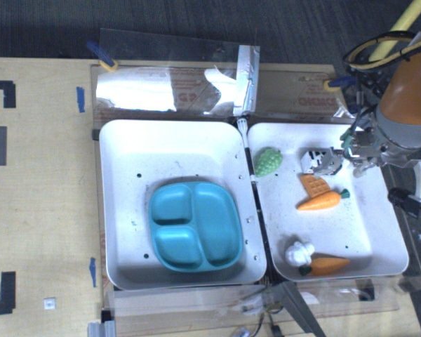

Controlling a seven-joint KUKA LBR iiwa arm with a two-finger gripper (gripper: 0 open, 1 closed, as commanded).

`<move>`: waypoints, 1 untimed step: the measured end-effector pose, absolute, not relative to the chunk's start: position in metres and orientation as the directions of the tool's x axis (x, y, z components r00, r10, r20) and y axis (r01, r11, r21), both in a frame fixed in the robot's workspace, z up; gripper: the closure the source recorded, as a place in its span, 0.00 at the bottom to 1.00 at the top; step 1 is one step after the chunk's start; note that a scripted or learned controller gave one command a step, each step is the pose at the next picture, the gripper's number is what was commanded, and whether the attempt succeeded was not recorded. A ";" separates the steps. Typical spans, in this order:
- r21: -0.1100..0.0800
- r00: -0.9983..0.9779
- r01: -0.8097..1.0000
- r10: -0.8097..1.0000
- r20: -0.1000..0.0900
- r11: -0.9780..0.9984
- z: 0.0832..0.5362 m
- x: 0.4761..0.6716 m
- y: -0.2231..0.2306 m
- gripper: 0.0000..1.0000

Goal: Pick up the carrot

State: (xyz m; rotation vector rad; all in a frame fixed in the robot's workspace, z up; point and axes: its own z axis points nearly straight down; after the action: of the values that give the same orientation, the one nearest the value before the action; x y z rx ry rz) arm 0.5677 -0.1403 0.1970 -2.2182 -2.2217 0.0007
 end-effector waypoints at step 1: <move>0.006 -0.048 0.999 0.999 -0.001 0.048 0.087 0.548 -0.130 0.00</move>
State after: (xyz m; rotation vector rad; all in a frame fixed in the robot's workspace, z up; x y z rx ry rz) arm 0.5481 -0.1304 0.0873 -2.1709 -2.2780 -0.0053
